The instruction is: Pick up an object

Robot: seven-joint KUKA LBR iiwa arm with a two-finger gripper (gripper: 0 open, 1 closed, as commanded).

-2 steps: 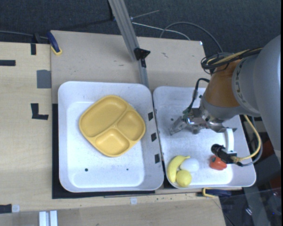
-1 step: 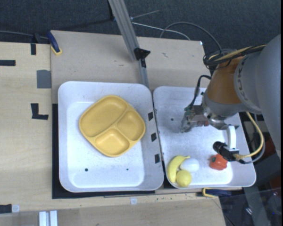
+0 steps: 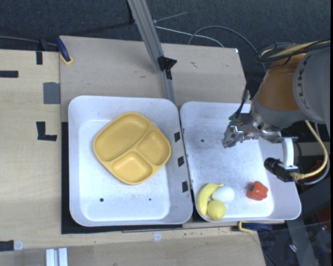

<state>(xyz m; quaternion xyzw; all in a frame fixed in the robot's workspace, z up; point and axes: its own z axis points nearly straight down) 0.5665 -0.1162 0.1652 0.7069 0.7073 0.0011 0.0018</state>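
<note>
Jaws (image 3: 231, 139) hang over the bare upper part of the right bin (image 3: 211, 115), and I cannot tell their gap, while my candidate objects, banana (image 3: 205, 194), white egg (image 3: 224, 194), lemon (image 3: 216, 209) and red pepper (image 3: 257, 190), sit along its near edge.

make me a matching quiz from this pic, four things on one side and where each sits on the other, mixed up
Things:
1. yellow three-compartment plastic plate
2. small red pepper-shaped toy
3. yellow toy banana
4. two-finger gripper

Places:
A. right bin, near its front right corner
B. above the right bin's middle
C. left bin
D. right bin, front left corner, beside a white egg-shaped toy

Pairs: 1-C, 2-A, 3-D, 4-B
</note>
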